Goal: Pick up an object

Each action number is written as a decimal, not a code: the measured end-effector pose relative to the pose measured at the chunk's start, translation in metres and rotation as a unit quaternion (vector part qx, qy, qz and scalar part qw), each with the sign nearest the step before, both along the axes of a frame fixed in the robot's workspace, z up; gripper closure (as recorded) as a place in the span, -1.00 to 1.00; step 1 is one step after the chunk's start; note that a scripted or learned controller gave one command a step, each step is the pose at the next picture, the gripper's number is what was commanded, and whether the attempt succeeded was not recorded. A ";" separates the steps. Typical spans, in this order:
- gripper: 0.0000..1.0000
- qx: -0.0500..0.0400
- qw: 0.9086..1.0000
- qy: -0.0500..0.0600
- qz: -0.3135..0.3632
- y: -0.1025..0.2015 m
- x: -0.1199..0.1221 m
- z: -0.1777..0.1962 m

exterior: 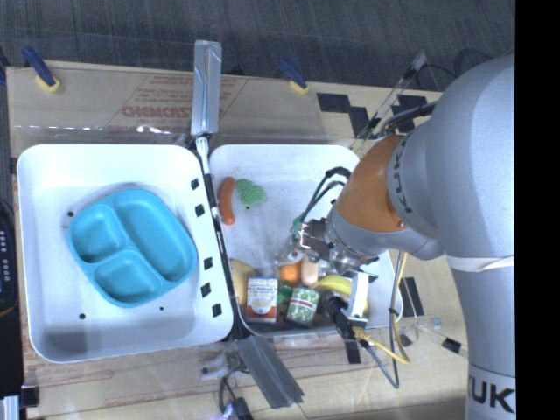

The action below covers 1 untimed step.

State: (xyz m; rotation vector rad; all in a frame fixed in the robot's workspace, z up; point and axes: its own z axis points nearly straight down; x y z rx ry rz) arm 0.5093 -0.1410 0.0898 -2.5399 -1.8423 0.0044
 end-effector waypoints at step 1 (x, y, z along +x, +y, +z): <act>1.00 -0.001 1.000 -0.003 0.019 0.022 0.060 0.189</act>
